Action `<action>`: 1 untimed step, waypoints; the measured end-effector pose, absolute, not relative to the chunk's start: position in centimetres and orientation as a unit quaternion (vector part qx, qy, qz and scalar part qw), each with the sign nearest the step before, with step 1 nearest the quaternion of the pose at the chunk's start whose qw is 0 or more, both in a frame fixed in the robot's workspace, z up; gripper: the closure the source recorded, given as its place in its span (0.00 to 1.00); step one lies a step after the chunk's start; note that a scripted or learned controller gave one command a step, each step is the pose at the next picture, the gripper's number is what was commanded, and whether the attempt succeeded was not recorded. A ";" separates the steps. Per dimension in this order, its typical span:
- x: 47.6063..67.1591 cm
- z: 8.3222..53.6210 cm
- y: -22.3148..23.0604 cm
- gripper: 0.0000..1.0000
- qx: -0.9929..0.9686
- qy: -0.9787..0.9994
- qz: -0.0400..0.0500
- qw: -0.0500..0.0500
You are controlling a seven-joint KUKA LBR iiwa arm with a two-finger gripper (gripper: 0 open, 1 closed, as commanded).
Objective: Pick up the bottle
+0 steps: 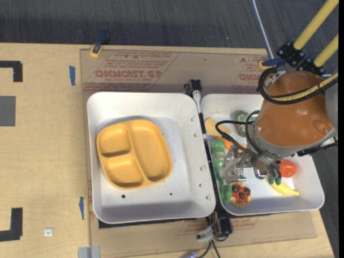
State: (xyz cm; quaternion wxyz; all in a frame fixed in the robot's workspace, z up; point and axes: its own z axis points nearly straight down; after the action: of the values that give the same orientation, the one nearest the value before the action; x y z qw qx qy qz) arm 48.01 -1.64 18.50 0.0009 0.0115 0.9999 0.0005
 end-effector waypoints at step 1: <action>48.0 28.0 -8.2 1.00 -0.108 0.994 0.000 0.003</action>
State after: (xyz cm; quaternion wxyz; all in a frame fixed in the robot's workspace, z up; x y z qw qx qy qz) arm 48.05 -8.16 28.03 0.0030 -0.1077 0.9942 0.0000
